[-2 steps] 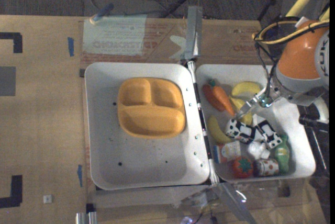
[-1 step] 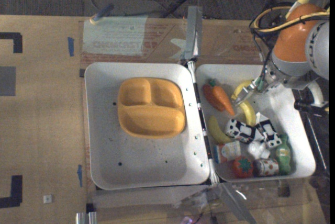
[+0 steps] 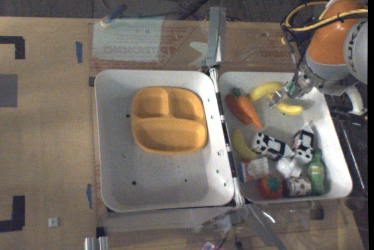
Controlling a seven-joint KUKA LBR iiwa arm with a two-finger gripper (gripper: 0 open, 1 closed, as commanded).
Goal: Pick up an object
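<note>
My gripper [image 3: 284, 94] hangs low over the back of the right bin [image 3: 336, 126], just beside a yellow banana [image 3: 266, 90] and a second yellow banana piece [image 3: 290, 108]. A toy carrot [image 3: 244, 108] lies to their left. Farther forward lie another banana [image 3: 242, 145], two black-and-white cow toys [image 3: 270, 146] [image 3: 302, 145], a green bottle [image 3: 316, 172], a small can [image 3: 297, 187], a red strawberry-like toy [image 3: 270, 186] and a small carton [image 3: 257, 169]. The gripper's tips are too small and blurred to read.
The left bin [image 3: 111, 173] holds an orange divided plate [image 3: 169, 119]. A metal divider [image 3: 222, 126] runs between the bins. The arm's orange band [image 3: 336, 38] and cables loom over the right bin's back right corner. Blue tape marks dot the wooden bench.
</note>
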